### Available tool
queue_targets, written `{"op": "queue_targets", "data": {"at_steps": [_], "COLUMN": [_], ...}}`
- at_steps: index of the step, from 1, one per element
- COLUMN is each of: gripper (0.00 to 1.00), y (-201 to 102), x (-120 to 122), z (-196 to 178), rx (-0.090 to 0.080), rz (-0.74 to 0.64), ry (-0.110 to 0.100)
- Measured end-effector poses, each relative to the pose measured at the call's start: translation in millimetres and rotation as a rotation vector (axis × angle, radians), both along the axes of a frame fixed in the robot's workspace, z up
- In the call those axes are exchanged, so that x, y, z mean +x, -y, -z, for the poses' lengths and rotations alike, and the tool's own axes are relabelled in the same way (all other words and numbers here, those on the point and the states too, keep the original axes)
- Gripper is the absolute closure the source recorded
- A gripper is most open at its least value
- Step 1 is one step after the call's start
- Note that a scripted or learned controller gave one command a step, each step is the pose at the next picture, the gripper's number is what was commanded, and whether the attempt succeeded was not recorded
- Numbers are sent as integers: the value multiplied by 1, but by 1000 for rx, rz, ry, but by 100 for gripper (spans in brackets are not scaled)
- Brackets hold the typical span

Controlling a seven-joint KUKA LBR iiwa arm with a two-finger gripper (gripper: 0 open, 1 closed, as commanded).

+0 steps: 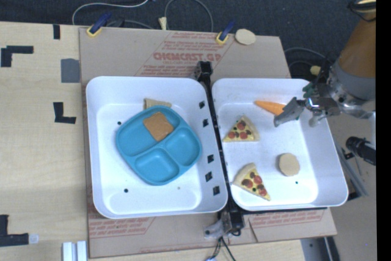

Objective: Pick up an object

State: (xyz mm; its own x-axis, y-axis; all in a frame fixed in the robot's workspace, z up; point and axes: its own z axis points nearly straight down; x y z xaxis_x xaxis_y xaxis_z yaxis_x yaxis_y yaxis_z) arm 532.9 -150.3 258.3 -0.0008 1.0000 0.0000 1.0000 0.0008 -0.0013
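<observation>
White bins sit side by side below me. Going from nine o'clock across: the left bin holds a blue tray with a brown square in its upper compartment, and a tan piece peeks out behind the tray at twelve o'clock.

The right bin holds two pizza slices, one near the divider and one at six o'clock from it, a tan disc towards four o'clock, and a carrot near the bin's far wall.

My gripper hangs over the bin's upper right. The carrot lies just at nine o'clock from it, nearly touching the one dark finger I can make out. Its long axis runs roughly nine to three, thick end towards me, tip away. I judge it the nearest pick; a short shift towards nine o'clock would straddle it.

Nothing sits between my fingers. How far apart they stand I cannot tell from this angle.
</observation>
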Motion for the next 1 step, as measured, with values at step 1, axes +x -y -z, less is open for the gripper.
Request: {"op": "queue_targets", "data": {"at_steps": [1], "gripper": [0], "y": [-46], "x": [17], "z": [126], "rx": [4], "rz": [-4], "ry": [-10]}}
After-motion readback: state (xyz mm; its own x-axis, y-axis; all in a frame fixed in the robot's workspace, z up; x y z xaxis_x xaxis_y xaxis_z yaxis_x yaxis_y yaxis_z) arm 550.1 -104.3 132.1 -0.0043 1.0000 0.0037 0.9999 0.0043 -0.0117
